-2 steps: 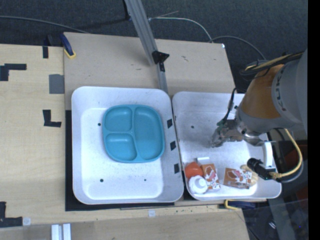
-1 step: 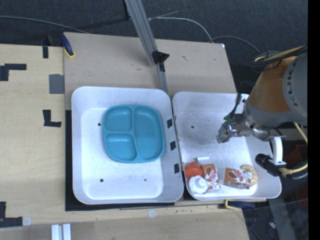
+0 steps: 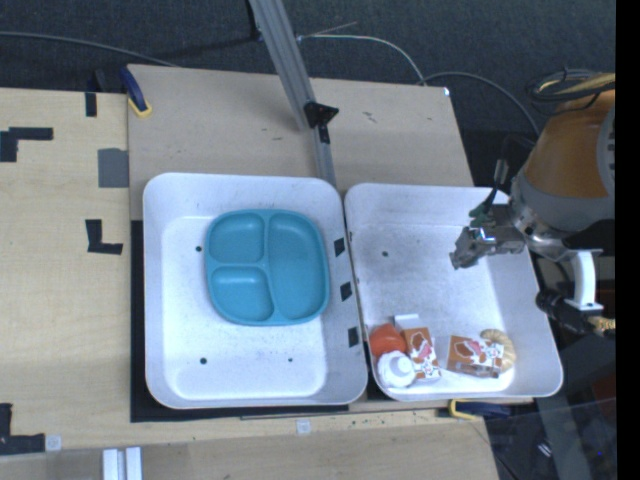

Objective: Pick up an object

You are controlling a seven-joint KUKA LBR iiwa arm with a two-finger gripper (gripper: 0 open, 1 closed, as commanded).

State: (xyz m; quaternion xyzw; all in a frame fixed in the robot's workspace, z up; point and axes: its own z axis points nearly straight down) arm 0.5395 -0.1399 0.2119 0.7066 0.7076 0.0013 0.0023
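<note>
The gripper (image 3: pixel 470 252) hangs over the right side of the right bin (image 3: pixel 420 228), above bare bin floor, with nothing seen between its fingers. Along the bin's front edge lie an orange round object (image 3: pixel 386 339), a white cap-like piece (image 3: pixel 397 368), a red and white packet (image 3: pixel 423 354) and a brown and red packet (image 3: pixel 481 354). These objects sit well in front of the gripper and apart from it.
The left bin (image 3: pixel 170 368) holds a teal divided plate (image 3: pixel 267 266). A grey metal pole (image 3: pixel 290 58) slants down to the gap between the bins. The arm's orange band (image 3: pixel 570 158) looms at the right edge.
</note>
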